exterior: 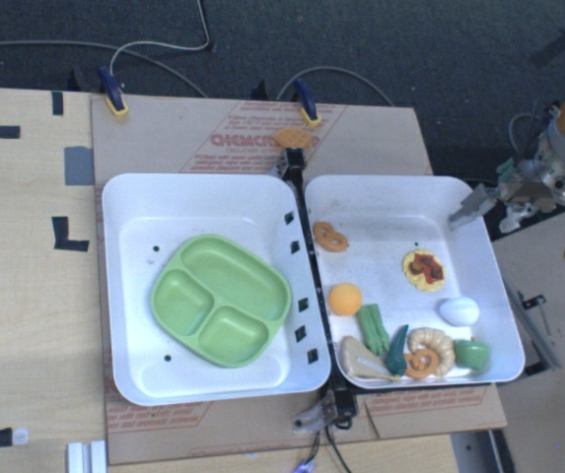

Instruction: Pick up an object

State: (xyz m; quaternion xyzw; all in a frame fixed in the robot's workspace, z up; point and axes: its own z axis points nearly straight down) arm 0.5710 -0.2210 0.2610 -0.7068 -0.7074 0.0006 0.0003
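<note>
Claw [474,208] sits over right bin's [381,190] far-right rim, can't tell its state. Orange ball [345,299], pretzel [330,237], white egg [459,311] scattered w/ other toys; green tray [221,300] in left bin [129,264].

Robotics lab bench, two white bins [124,264] on clamped cardboard sheet [252,136], cables [164,42], dark carpet floor [410,28]
</note>
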